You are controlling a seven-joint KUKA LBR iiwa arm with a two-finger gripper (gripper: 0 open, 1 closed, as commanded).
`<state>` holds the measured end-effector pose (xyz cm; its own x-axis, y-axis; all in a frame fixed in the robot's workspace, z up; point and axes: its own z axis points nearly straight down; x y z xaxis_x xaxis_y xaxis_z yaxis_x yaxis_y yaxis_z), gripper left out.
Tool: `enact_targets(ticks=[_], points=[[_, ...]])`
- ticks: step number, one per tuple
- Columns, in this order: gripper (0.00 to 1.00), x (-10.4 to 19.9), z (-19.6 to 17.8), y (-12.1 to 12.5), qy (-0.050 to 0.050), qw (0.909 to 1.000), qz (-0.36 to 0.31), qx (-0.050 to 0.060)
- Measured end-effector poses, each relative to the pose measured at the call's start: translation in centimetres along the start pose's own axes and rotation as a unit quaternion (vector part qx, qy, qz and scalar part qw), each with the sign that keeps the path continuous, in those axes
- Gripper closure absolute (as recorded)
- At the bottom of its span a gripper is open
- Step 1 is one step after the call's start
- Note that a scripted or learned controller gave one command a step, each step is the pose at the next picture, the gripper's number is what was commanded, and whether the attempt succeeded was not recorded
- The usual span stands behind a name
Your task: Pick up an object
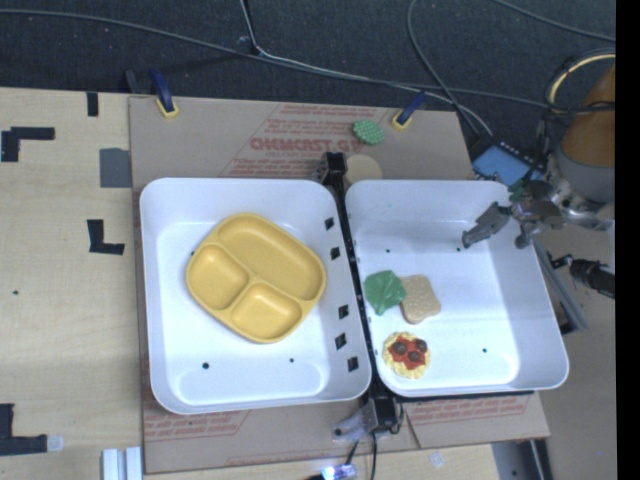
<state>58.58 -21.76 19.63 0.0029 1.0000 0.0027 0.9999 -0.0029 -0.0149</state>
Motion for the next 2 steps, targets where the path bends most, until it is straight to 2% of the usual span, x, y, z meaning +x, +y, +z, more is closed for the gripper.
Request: enact_targets(ticks=[1,2], points=[[0.00,0.1,-0.9,0.3,-0.002,1.0000,-0.002,-0.007],[0.00,-0.3,3.7,-0.2,-0.001,1.0000,-0.002,-0.005]])
